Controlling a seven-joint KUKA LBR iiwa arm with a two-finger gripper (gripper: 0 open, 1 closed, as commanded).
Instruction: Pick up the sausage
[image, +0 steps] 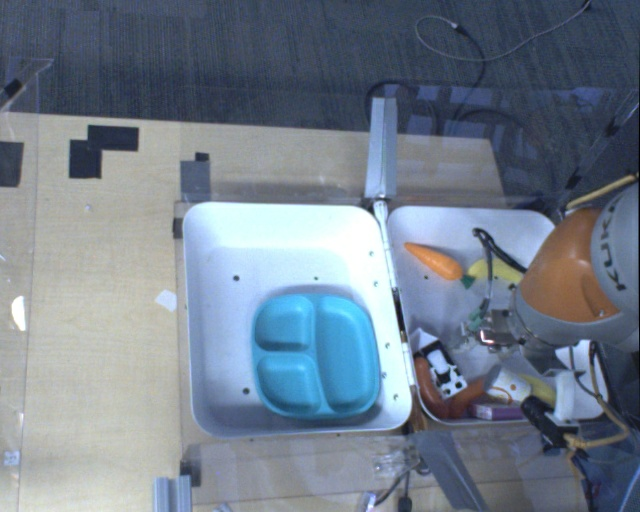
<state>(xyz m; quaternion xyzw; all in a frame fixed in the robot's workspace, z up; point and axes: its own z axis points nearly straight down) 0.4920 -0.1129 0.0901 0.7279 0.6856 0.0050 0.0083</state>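
I see the arm (580, 275) reaching in over the right bin (450, 222), orange band up top, wrist pointing down into the clutter. The gripper (487, 333) sits low in that bin, but it's dark and tangled with cables there, so I can't tell if it's spread or closed.

The sausage (452, 403) lies just below-left of the gripper, curved along the bin's near-left corner, reddish-brown, apart from the gripper as far as I can judge. A small black-and-white block (443, 366) rests on top of it, left of the gripper. A carrot (434, 261) lies above and left of the gripper, near the bin's divider wall. A yellow piece, possibly a banana (497, 272), pokes out just above the gripper, partly under the arm. A small purple item (497, 411) lies below the gripper by the near wall.

Left bin (215, 300), well to the left of the gripper, holds a blue divided tray (315, 353). Both bins sit on the wooden bench (90, 330).
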